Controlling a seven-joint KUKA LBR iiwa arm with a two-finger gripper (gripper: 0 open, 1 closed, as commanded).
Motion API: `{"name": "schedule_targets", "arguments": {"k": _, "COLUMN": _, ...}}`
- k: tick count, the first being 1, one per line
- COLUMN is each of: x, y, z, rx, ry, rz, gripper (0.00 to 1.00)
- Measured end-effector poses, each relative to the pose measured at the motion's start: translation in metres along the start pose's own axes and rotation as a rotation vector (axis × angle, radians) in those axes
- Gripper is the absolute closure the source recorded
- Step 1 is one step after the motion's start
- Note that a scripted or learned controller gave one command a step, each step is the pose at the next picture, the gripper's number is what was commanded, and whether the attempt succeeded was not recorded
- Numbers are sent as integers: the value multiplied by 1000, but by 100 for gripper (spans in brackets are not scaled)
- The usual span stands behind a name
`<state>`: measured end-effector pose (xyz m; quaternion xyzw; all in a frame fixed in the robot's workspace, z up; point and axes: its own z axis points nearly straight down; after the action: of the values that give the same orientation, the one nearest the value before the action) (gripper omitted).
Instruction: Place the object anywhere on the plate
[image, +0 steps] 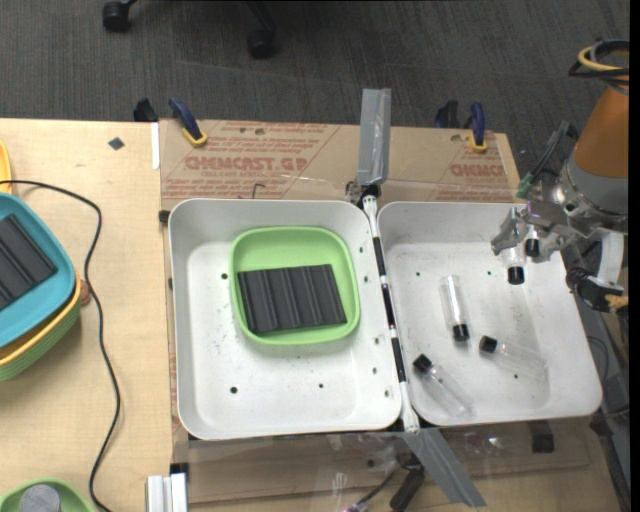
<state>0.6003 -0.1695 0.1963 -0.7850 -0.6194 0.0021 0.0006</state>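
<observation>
A green square plate (340, 250) with a dark ribbed insert (290, 298) lies in the left bin (200, 330). Three clear vials with black caps lie in the right bin (560, 390): one upright in the picture (455, 305), one at the right (505, 350), one near the front left (437, 382). My gripper (518, 252) hangs over the right bin's far right part, above and to the right of the vials. A small dark tip (516, 274) shows just under it; whether that is a held object is unclear.
A metal divider (375, 150) stands at the back between the bins. Cardboard with blue clamps (185, 118) lies behind them. Blue and green trays (30, 280) and a black cable (100, 300) sit on the wooden bench at the left.
</observation>
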Motion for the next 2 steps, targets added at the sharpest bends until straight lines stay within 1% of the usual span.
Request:
{"name": "schedule_targets", "arguments": {"k": 1, "x": 0, "y": 0, "z": 0, "rx": -1, "ry": 0, "rz": 0, "gripper": 0}}
{"name": "schedule_targets", "arguments": {"k": 2, "x": 0, "y": -8, "z": -31, "rx": -2, "ry": 0, "rz": 245, "gripper": 0}}
